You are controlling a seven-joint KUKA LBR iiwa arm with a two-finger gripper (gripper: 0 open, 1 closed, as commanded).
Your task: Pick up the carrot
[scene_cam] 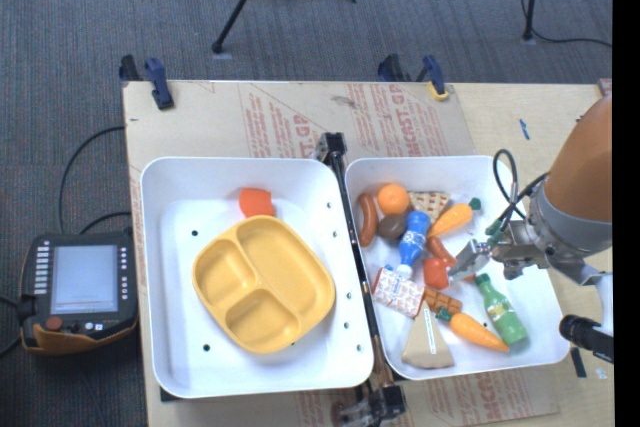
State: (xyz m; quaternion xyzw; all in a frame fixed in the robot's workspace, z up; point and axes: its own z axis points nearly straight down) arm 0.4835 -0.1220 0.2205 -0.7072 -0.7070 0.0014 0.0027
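Gripper over the right bin's toy clutter
Gripper (470, 260) fingers spread open, gripping nothing, at frame right; one carrot (477, 331) lies lower right, another carrot (453, 218) just above the gripper.

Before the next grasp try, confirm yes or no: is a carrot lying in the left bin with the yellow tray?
No: both carrots lie in the right bin, while the left bin holds the yellow tray.

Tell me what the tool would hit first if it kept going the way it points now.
The tool points toward the picture's left, so it would most likely meet the red tomato-like toy just ahead of its tip, with the blue bottle just beyond. Height is hard to judge from above; it may pass over. Neither carrot lies on that line.
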